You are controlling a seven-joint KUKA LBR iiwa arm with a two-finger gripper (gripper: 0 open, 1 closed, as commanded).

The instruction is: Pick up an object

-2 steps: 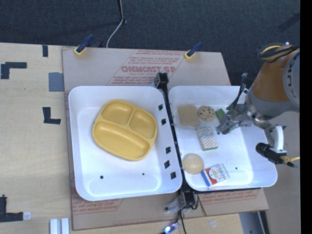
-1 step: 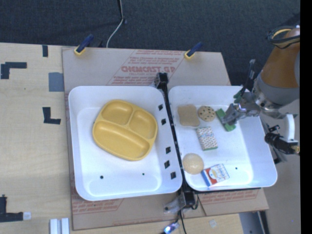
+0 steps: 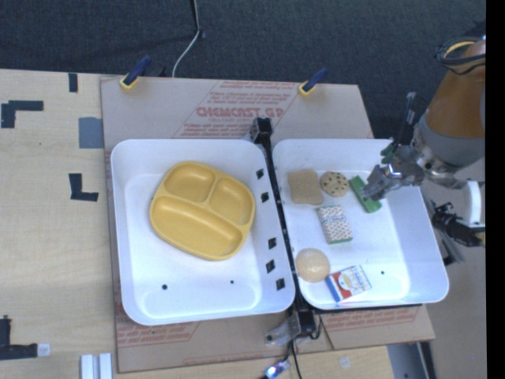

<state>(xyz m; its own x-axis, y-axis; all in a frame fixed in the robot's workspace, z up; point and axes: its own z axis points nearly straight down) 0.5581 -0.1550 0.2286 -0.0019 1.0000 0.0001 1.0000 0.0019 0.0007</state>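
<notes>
Overhead, the gripper (image 3: pixel 377 186) is hanging low over the right bin (image 3: pixel 410 235), at the green block (image 3: pixel 364 195) near the bin's far right part; whether its claw is spread or pinching cannot be told. Just left of the block, a chocolate-chip cookie (image 3: pixel 334 184) and a tan slice (image 3: pixel 304 187) are lying. A patterned packet (image 3: pixel 336 224), a round bun (image 3: pixel 312 264) and a red-and-blue carton (image 3: pixel 349 282) are sitting nearer. A yellow divided plate (image 3: pixel 203 209) is occupying the left bin (image 3: pixel 134 275).
</notes>
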